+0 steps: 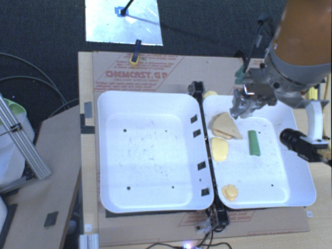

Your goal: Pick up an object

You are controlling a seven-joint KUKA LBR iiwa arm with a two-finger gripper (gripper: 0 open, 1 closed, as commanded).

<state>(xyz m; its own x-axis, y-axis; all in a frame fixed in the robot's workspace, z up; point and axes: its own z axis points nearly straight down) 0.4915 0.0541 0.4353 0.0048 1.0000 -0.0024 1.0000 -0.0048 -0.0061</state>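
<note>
The right bin (295,191) holds a tan wedge-shaped piece (224,125), a pale yellow oval piece (219,149), a green stick (253,142) and a small yellow lump (230,192). A small yellow thing (210,94) lies just beyond the bin's far rim. My gripper (241,109) hangs over the far part of the right bin, just right of and above the tan wedge. Nothing shows between its fingers.
The left bin (111,191) lies beside the right one, joined by a black hinge strip (203,154). A shiny metal plate (123,14) lies at the back. A black fixture (298,141) juts in at the right bin's right rim.
</note>
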